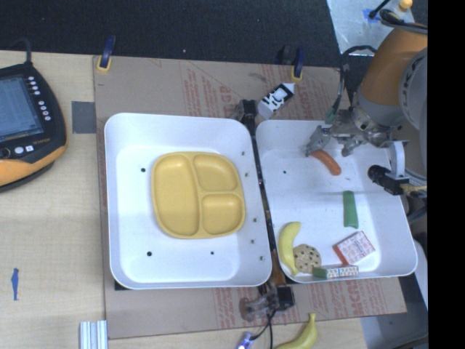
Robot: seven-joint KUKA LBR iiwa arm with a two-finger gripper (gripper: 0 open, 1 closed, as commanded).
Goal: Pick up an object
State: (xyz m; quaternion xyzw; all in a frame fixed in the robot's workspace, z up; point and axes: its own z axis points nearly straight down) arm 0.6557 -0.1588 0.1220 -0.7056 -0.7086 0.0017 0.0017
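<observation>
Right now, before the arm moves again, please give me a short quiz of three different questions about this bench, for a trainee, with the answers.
1. True or false: the yellow divided plate lies in the left bin.
2. Which thing lies nearest the gripper? A) the green stick B) the orange sausage C) the cookie
3. Fill in: a second banana lies outside the bins, on the ____ near the lower edge of the view.

Key
1. True.
2. B; the sausage lies just below the gripper in the right bin.
3. Cardboard; the other banana lies in the right bin beside the cookie.
</observation>
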